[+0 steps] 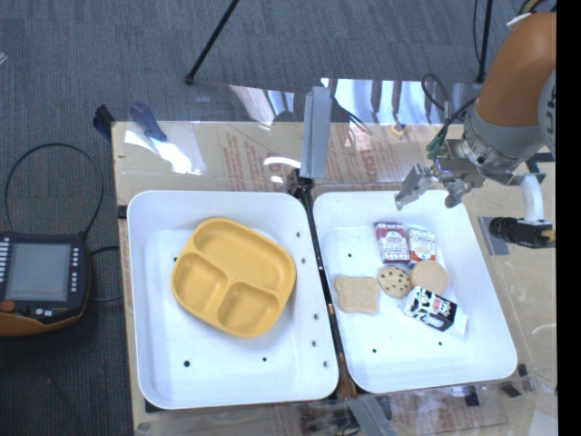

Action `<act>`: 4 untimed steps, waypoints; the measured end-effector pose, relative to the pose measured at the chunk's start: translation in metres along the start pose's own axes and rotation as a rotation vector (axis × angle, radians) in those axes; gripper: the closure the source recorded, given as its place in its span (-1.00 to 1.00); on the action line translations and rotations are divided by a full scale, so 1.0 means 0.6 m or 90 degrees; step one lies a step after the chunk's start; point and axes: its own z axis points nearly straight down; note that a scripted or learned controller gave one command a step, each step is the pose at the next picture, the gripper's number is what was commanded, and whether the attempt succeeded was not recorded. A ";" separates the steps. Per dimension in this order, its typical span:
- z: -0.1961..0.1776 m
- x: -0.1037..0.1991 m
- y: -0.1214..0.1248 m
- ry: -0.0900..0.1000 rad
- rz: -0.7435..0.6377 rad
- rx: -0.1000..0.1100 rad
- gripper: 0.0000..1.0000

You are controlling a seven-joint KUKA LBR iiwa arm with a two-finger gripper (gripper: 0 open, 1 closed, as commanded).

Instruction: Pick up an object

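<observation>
End effector (434, 186): fingers spread, nothing held, above right bin's (495, 334) far edge. Candidate items clustered mid-bin: red carton (392, 242), cookie (394, 282), cracker (357, 294), milk carton (432, 309). Best approach: descend vertically on an outlying piece, fingers straddling narrow sides, clear of neighbours.

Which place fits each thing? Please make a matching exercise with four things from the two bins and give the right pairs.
Things:
1. yellow divided plate
2. slice of toast
3. black-and-white milk carton
4. pincer

Places:
A. over the far edge of the right bin
B. in the left bin
C. left end of the food cluster, beside the chocolate-chip cookie
D. nearest the camera in the food cluster, right of the cookie

Pairs: 1-B, 2-C, 3-D, 4-A
</observation>
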 end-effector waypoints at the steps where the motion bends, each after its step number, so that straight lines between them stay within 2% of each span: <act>1: 0.162 -0.044 0.011 0.001 0.001 0.006 -1.00; 2: 0.266 -0.057 0.022 -0.002 -0.001 -0.008 -1.00; 3: 0.247 -0.057 0.025 -0.002 -0.002 -0.010 1.00; 4: 0.249 -0.056 0.024 -0.001 -0.001 -0.009 -1.00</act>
